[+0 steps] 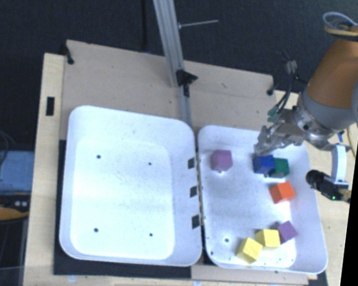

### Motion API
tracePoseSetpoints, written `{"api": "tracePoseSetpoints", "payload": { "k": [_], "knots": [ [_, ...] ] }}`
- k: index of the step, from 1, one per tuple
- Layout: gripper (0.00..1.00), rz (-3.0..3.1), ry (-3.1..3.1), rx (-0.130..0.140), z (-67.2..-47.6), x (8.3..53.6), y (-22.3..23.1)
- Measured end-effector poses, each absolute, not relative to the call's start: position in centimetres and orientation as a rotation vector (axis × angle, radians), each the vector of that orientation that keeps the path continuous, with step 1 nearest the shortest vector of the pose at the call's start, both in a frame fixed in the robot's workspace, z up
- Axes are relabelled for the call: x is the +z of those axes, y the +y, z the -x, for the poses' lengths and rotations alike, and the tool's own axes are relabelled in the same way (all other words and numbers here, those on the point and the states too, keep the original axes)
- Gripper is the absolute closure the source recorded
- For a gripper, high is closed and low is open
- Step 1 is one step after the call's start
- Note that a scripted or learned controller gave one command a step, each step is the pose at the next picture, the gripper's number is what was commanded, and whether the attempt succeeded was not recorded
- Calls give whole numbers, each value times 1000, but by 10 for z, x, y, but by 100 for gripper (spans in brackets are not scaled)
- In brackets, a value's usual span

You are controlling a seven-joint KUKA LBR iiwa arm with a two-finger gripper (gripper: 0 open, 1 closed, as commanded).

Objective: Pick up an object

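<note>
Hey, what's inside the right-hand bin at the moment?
The right-hand bin holds a pink cube, blue cube, green cube, orange cube, purple cube and two yellow cubes. The gripper covers the floor behind the blue cube.

blue block [262, 164], green block [281, 166] (orange neighbour [282, 192])

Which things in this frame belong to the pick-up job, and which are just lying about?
Job: hand; blue block; green block; pink block; orange block; purple block; two yellow blocks; right bin.

Lying about: left bin; metal pole; handheld controller.
</note>
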State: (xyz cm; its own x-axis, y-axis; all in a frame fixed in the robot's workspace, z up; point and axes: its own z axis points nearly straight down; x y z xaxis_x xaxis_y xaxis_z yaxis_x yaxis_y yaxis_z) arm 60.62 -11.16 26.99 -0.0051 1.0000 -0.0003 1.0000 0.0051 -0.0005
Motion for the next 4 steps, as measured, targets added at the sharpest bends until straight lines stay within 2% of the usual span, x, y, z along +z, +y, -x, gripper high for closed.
{"api": "tracePoseSetpoints", "payload": {
  "k": [1,2,3,4],
  "knots": [
    [100,2214,-2228,-1,-590,272,-68],
    [100,2213,-2228,0,-584,257,-21],
    [100,2212,-2229,-2,-570,263,31],
    [100,2211,-2228,1,-559,245,81]
  ]
}}
